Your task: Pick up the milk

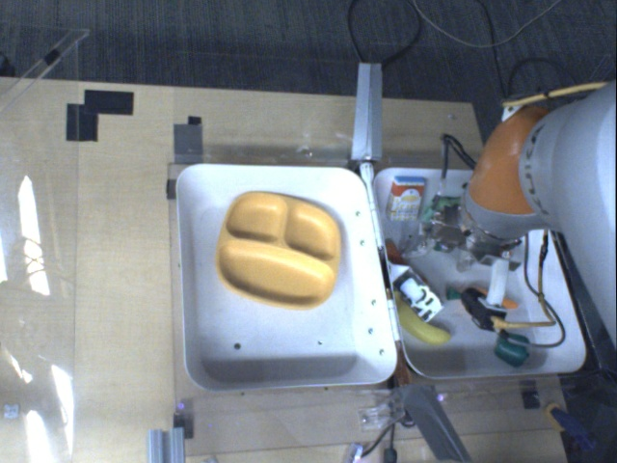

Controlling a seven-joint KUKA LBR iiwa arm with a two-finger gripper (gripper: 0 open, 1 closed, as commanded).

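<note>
The surface (116, 287) is pale wood and carries two white bins side by side. The left bin (207, 355) holds one big yellow bread-shaped object (280, 249), lying near its far middle part. The right bin (569, 350) holds several small things. The milk (407, 199), a small carton with a blue top and orange picture, stands in the far left corner of this bin, near the dividing rail. Nearer to the camera, a banana (422, 326) lies beside a small black and white item (421, 295). The gripper (453, 234) hangs over the middle of the right bin, just right of the milk. Whether the fingers are apart or together, I cannot tell.
</note>
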